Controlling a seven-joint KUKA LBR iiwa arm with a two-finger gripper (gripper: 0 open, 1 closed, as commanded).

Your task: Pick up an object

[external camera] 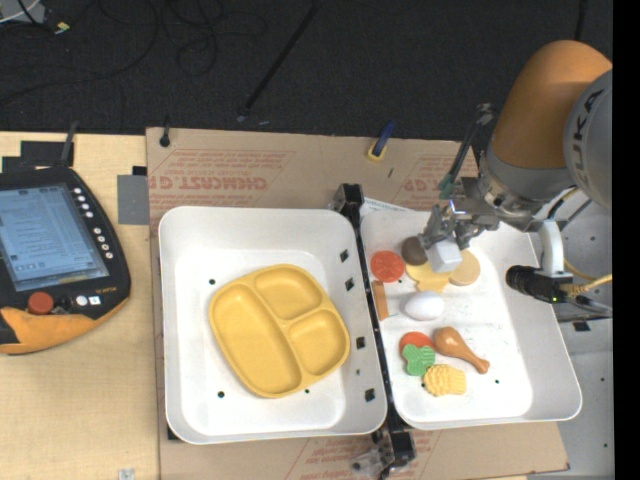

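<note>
My gripper (pixel 444 245) hangs low over the back of the right bin (pixel 540 368), right above a brown round piece (pixel 416 251) and tan flat pieces (pixel 463 271). Whether anything sits between its fingers cannot be made out. A red-orange disc (pixel 387 265) lies to its left, and a white egg (pixel 425 306) sits just in front of it. Nearer the front lie a toy drumstick (pixel 459 346), a red tomato (pixel 415 343), a green piece (pixel 418 361) and a yellow corn cob (pixel 444 379).
The left bin (pixel 190 268) holds a yellow divided plate (pixel 277 328). A teach pendant (pixel 55 258) rests on the bench at far left. A black clamp bar (pixel 364 298) runs between the bins. The grey arm with its orange band (pixel 545 98) fills the upper right.
</note>
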